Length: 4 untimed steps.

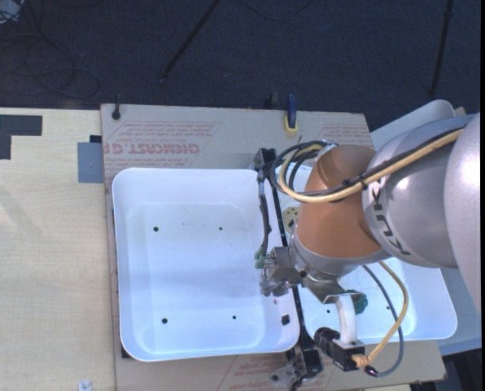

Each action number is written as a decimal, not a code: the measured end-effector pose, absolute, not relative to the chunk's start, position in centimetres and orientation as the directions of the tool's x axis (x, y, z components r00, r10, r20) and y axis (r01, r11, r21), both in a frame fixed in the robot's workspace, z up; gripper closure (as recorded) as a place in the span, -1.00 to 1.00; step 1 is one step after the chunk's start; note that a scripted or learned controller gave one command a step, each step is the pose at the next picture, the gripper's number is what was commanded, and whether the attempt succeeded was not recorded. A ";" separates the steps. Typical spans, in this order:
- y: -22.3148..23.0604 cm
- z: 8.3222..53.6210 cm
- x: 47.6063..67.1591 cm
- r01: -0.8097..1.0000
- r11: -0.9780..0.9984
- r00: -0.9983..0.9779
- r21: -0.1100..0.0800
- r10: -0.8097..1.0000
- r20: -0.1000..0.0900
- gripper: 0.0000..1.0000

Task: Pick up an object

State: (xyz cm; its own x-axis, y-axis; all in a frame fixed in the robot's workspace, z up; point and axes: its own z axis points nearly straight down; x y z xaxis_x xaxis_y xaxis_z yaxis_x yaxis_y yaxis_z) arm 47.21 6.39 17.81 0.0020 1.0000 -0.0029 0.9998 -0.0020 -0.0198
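My gripper (277, 282) hangs low over the wall between the two white bins, at the left edge of the right bin (434, 301). The grey arm with its orange band (334, 210) covers most of that bin. A small teal object (360, 302) lies in the right bin just right of the gripper, partly hidden by the wrist. A pale yellowish object (291, 216) peeks out beside the orange band near the bin's left wall. I see nothing between the gripper's parts from this angle.
The left bin (122, 259) sits beside the gripper, its white floor showing a few small dark dots. Both bins rest on a cardboard sheet (185, 141) on the wooden bench. A blue and yellow clamp (291, 114) stands at the cardboard's back edge.
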 end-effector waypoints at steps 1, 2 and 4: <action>6.3 19.6 47.5 1.000 -0.006 0.006 -0.009 1.000 -0.001 1.00; -5.6 22.5 47.5 1.000 -0.010 0.010 0.000 1.000 -0.004 1.00; -0.8 33.6 50.2 1.000 0.003 -0.003 -0.006 1.000 -0.001 1.00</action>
State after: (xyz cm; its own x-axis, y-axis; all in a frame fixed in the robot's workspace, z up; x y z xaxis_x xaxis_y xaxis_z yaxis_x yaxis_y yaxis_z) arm 50.18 -0.81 33.60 -0.0027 1.0000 -0.0006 1.0000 0.0027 -0.0057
